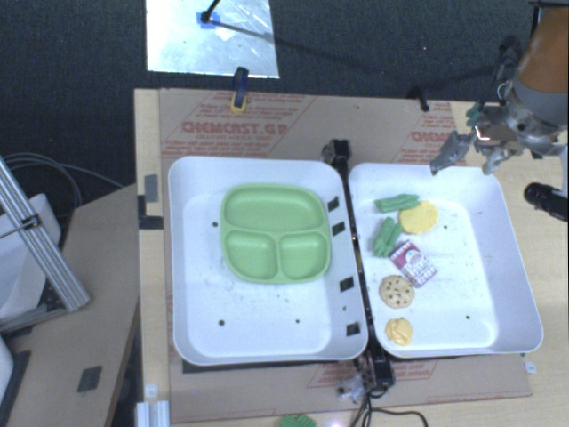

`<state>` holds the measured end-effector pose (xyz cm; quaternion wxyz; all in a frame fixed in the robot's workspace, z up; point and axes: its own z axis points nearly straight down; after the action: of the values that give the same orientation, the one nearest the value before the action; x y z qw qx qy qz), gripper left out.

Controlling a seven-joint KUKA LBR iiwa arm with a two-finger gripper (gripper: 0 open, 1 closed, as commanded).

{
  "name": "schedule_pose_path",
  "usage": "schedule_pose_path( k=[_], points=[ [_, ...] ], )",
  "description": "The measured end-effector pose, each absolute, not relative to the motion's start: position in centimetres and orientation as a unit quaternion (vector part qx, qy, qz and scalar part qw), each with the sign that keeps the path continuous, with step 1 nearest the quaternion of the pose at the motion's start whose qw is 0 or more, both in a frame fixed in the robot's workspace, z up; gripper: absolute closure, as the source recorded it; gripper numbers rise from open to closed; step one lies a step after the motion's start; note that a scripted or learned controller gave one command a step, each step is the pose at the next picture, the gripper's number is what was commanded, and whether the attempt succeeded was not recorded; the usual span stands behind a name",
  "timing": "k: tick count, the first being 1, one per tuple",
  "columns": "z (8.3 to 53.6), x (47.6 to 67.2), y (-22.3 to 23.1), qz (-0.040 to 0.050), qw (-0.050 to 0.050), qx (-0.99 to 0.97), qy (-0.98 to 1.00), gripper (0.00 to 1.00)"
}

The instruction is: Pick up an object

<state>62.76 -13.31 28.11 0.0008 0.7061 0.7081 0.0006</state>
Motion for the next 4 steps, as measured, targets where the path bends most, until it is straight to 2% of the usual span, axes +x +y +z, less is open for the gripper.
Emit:
schedule_pose_path(
  k=[1, 2, 3, 4],
  points=[
    [17.4, 60.2, -15.8, -0.0027, -0.003, 0.708, 0.707, 0.0],
    [8.4, 61.6, -13.6, 0.0024, 0.003, 0.706, 0.708, 0.0],
    [8.8, 63.4, -11.5, 0.0025, 0.004, 0.705, 0.709, 0.0],
    [10.6, 63.9, -11.4, 0.0095, 0.009, 0.705, 0.709, 1.0]
  ],
)
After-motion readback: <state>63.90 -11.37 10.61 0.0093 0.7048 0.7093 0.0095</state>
